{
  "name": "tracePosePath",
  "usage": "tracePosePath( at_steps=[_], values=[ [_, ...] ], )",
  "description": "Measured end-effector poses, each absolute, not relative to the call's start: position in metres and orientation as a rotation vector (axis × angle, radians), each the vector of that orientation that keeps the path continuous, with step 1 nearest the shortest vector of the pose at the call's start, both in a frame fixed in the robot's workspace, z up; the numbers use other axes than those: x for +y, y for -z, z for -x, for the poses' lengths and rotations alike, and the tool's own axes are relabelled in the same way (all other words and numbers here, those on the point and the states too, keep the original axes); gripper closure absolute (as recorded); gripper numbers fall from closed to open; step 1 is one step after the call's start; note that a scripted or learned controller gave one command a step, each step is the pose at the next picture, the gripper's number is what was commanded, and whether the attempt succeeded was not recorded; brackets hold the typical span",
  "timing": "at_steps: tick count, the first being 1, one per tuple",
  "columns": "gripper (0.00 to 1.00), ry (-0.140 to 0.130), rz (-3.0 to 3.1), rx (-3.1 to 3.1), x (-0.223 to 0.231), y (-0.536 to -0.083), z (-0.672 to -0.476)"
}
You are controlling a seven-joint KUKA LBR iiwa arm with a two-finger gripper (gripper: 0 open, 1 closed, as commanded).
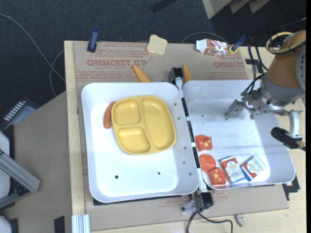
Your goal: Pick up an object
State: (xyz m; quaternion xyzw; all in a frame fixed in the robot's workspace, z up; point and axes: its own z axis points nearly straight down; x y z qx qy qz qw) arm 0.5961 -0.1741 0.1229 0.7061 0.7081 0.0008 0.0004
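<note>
The right bin holds several small things along its front left: a red slice with a pale star, a round red slice, another red piece and two little red-and-white cartons. My gripper hangs over the back half of this bin, at the end of the grey and orange arm. It is well behind the red slices and the cartons, apart from them. I see nothing held in it.
The left bin holds a yellow divided plate with an orange-red sausage beside it. Behind the bins lie a bread piece, two carrots, a small carton and a blue clip.
</note>
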Motion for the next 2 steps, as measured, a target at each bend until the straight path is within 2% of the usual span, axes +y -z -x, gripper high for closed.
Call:
tracePosePath(
  at_steps=[1,2],
  values=[
    [0.0,0.002,-2.223,2.222,-0.159,-0.084,-0.522],
    [0.0,0.001,-2.224,2.222,-0.142,-0.084,-0.478]
  ],
)
